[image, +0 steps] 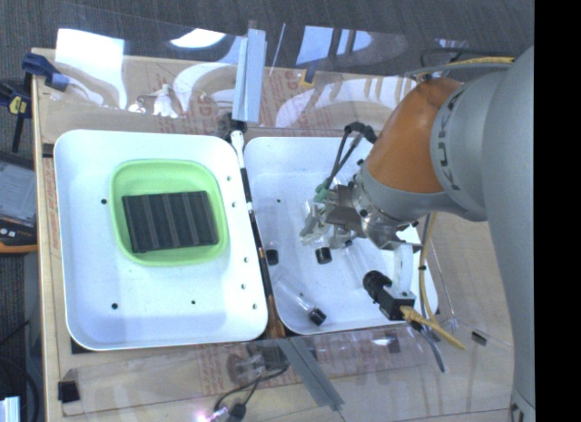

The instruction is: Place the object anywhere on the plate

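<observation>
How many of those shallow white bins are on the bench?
2. The left bin holds a green plate with a dark ridged block on it. The right bin sits against it, partly covered by the robot arm.

The 2 bins, left bin (82, 257) and right bin (281, 175), are white. In the left one lies a light green plate (123, 195) carrying a dark grey ribbed block (170, 220). The arm (481, 130) is grey with an orange band (408, 143). The bench (136, 384) is pale wood.
</observation>
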